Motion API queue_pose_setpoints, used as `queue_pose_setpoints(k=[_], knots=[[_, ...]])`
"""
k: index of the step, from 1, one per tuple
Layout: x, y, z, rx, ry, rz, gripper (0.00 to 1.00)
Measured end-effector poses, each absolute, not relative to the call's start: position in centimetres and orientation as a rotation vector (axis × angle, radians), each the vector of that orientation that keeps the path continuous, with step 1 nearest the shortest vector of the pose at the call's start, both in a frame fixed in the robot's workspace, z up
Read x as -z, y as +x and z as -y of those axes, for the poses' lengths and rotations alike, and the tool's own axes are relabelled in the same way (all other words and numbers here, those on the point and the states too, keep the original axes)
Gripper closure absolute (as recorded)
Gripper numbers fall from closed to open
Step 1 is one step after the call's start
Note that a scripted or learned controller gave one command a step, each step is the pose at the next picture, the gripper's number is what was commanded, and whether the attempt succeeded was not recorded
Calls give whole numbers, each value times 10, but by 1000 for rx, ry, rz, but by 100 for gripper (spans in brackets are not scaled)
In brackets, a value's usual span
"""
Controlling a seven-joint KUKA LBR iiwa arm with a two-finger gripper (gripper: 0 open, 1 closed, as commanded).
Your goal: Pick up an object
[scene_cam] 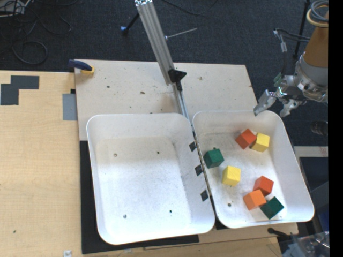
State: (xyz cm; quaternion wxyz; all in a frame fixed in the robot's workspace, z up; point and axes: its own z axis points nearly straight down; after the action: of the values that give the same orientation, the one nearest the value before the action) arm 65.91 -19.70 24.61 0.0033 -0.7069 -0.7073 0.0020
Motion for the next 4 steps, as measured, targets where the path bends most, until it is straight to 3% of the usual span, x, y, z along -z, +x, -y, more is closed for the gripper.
queue_pose_setpoints(k=[1, 3, 4], knots=[[-249, 660, 196, -3, -2214, 2225, 0], [-154, 655, 194, -7, -2217, 2217, 0], [-113, 661, 188, 4, -2231, 2237, 0]])
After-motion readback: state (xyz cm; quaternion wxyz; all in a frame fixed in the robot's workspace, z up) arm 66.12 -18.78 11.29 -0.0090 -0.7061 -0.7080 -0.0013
